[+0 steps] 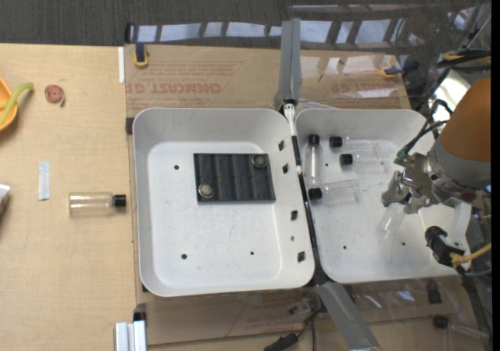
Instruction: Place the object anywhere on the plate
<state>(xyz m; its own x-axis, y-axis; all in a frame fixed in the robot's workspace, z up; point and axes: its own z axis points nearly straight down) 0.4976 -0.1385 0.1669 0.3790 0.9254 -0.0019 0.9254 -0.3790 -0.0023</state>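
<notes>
A dark ribbed plate (pixel 234 177) lies flat in the left bin (pixel 156 209), with a small round metal piece at its upper right corner (pixel 260 161) and another at its lower left corner (pixel 206 191). Several clear vials with black caps lie in the right bin (pixel 367 263), among them one along the left wall (pixel 312 158) and one lower down (pixel 332 190). My gripper (pixel 397 199) hangs low over the right part of the right bin, far from the plate. A pale, clear shape (pixel 388 223) shows just below it; I cannot make out whether it is held.
On the wooden bench left of the bins lie a clear vial with a black cap (pixel 94 202), a small white strip (pixel 44 181), a red disc (pixel 53 93) and a yellow object (pixel 6 103) at the edge. A metal divider (pixel 291 68) runs behind the bins.
</notes>
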